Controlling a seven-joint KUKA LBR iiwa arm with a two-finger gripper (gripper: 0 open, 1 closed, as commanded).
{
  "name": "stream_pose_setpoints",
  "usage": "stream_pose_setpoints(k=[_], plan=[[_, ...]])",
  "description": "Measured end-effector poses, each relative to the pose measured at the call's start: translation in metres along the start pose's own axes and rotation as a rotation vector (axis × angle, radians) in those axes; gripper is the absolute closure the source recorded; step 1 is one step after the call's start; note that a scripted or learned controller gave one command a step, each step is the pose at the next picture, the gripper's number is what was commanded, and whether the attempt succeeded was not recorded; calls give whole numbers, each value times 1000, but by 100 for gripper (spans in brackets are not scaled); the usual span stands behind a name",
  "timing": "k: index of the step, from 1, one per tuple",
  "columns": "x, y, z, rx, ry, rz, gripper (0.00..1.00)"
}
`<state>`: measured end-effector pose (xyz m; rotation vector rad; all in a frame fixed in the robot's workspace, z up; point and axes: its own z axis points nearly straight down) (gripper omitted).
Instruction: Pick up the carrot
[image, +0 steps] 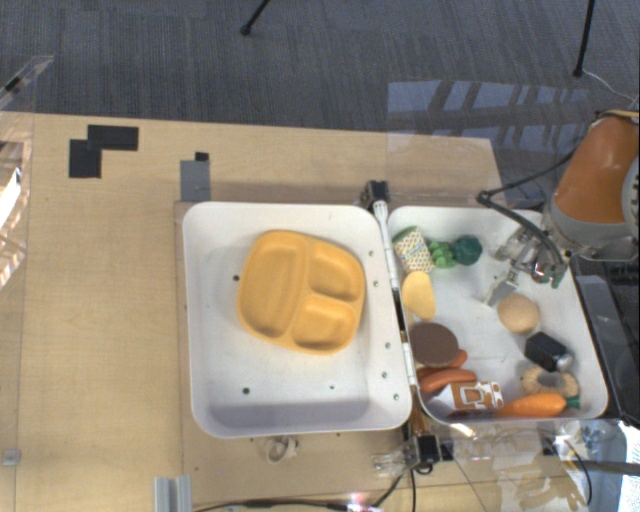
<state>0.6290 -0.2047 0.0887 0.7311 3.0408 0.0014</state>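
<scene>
Grey carpet lies behind a wooden bench (100, 330) carrying two white bins. At nine o'clock, the left bin (215, 400) holds a yellow divided plate (300, 290). The right bin (590, 350) is crowded, and the carrot (533, 405) lies at its five o'clock corner, hard against the front wall, just beside a small bottle (477, 396) and a sausage (447, 379). The gripper (520, 270) hangs near the bin's one o'clock side above a tan ball (518, 314), well apart from the carrot; its jaws look released with nothing between them, though they are small and blurred. A descent at the corner could strike the wall, or the fingers could close on the bottle or the black block (547, 351) instead.
</scene>
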Motion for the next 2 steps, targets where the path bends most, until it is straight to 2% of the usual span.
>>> stream_pose_setpoints(k=[1,2], plan=[[40,-20,-1,0,-1,-106,0],[40,-21,-2,0,-1,-441,0]])
